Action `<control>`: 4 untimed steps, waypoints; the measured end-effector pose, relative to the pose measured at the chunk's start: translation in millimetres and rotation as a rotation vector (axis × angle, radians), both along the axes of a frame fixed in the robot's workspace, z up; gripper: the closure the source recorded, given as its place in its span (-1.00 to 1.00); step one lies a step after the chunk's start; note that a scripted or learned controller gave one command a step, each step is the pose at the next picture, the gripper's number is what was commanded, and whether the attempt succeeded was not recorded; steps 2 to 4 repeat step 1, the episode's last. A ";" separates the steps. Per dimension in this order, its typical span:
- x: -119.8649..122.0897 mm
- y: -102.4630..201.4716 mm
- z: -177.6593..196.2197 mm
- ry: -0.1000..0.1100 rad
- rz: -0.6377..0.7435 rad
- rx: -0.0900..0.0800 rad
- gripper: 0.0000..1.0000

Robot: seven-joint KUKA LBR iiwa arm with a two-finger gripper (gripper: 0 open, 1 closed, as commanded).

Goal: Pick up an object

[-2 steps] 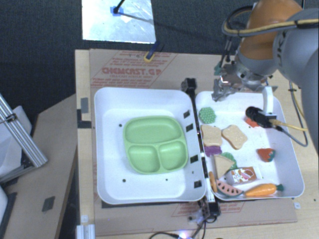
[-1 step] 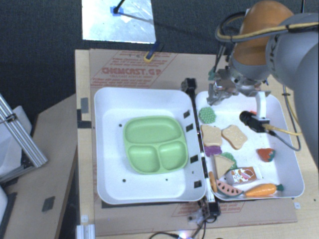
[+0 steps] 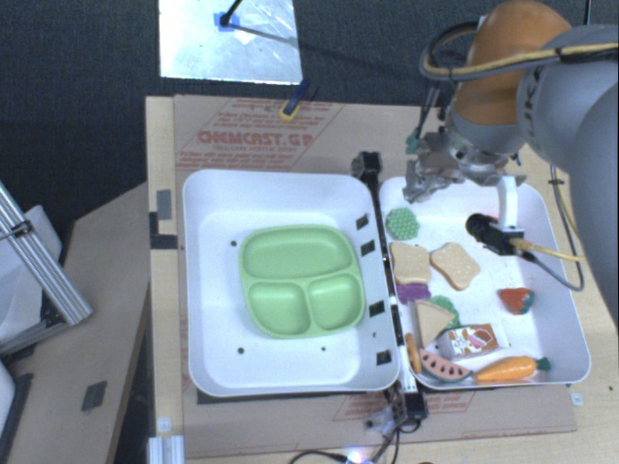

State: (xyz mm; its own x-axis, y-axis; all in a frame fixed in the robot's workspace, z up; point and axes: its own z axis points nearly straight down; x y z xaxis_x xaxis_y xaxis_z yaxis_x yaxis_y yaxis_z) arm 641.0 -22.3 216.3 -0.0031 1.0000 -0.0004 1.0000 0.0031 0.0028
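Note:
My gripper [image 3: 426, 184] hangs over the far left corner of the right bin [image 3: 571, 327], with nothing visibly held. Just in front of it lies a green bumpy round toy [image 3: 402, 223]. Further toward the front are a bread slice [image 3: 410, 259], a toast slice [image 3: 455, 265], a purple piece [image 3: 413, 292], a red strawberry [image 3: 517, 300], a sandwich wedge [image 3: 437, 315], a small carton [image 3: 474, 338], a watermelon slice [image 3: 443, 367] and a carrot [image 3: 505, 368].
The left bin [image 3: 208, 259] holds a light green divided plate [image 3: 295, 280]. A black-clipped divider wall [image 3: 380, 259] separates the two bins. A shiny sheet [image 3: 230, 27] lies beyond the bench. The arm's grey body covers the far right corner.

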 end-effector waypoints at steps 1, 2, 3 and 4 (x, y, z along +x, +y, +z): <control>-8.7 -5.0 0.6 0.002 -0.002 0.000 1.00; -8.7 -5.0 0.6 0.002 -0.002 0.000 1.00; -8.7 -5.0 0.6 0.002 -0.002 0.000 1.00; -8.7 -5.0 0.6 0.002 -0.002 0.000 1.00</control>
